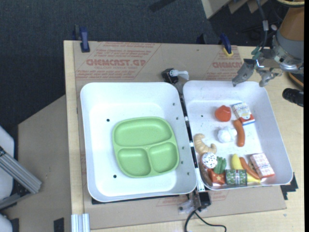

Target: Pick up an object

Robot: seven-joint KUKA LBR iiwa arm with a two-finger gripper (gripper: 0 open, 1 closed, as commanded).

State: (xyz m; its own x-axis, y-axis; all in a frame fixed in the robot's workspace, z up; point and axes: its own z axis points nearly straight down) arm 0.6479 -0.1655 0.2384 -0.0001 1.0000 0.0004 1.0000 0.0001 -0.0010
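Observation:
The right bin (275, 124) holds several toy foods: a red tomato (222, 113), a small carton (242, 112), a sausage (240, 132), a white ball (224, 136), a croissant (202, 143), a spotted dice-like piece (209, 160), a banana (238, 163), a green can (235, 177) and a pink box (261, 165). My gripper (252, 77) hangs above the bin's far edge at the upper right, its two fingers spread apart with nothing between them. It stands well behind the tomato and the carton.
The left bin (94, 144) bears a green three-compartment plate (145, 145). Blue clamps (84, 37) (226, 45) hold the cardboard sheet at the back. A black and white fitting (174, 75) sits between the bins' far corners.

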